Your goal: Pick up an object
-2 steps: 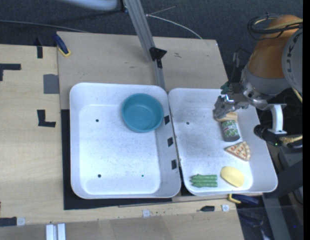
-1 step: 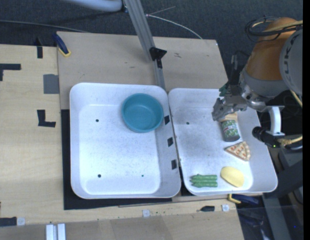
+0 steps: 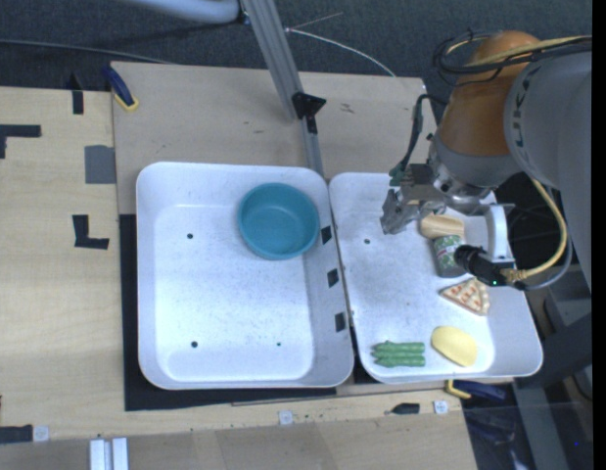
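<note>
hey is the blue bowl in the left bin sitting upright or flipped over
Upright. The blue bowl shows its open mouth and inner floor to the camera, resting at the back of the left bin.

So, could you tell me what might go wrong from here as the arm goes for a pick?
1. The claw hangs over bare floor of the right bin, beside the bread roll rather than above it, so a straight descent may catch nothing.
2. The roll, the small can and the pizza slice lie close together; a grab could nudge a neighbour.
</note>
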Tool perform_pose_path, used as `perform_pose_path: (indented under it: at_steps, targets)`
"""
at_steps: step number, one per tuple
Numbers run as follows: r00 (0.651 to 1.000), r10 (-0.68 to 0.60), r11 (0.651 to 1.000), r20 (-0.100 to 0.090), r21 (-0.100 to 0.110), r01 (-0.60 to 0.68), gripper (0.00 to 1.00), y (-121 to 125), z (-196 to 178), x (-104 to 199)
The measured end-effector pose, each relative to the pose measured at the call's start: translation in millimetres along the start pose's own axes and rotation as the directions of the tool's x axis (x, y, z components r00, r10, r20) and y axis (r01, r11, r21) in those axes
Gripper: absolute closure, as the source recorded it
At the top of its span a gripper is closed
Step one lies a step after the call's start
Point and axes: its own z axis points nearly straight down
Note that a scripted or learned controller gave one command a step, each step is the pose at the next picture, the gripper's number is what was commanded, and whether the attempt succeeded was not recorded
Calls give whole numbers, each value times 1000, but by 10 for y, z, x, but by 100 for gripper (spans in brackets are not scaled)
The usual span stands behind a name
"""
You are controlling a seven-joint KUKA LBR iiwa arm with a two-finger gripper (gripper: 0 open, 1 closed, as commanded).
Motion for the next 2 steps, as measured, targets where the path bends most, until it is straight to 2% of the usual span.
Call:
perform_pose_path:
  at_steps: [1, 2]
  targets:
    - [1000, -2, 1000, -1, -2, 2, 100, 43, -116, 601]
    - [1000, -2, 1000, -1, -1, 2, 100, 183, -57, 1180]
